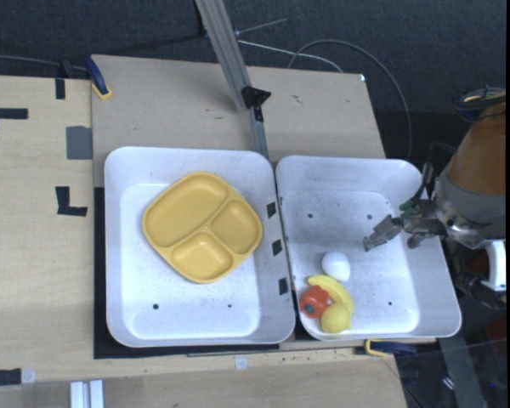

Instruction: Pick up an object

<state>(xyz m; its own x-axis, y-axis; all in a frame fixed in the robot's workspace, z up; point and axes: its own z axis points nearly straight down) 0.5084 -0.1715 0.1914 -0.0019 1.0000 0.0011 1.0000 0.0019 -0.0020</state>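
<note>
White plastic forms the two shallow bins that we see side by side on the wooden surface (323,109). In the left bin (119,228) lies a yellow divided plate (202,226), flat, with three compartments. In the right bin (408,194), near its front left corner, we see a white egg (336,267), a yellow banana (333,289), a red tomato (315,299) and a yellow lemon (336,318), clustered and touching. Our tool (387,232) hangs over the right bin, apart from the cluster, its fingers spread a little with nothing between them. A grey pole (225,45) slants above the bins.
</note>
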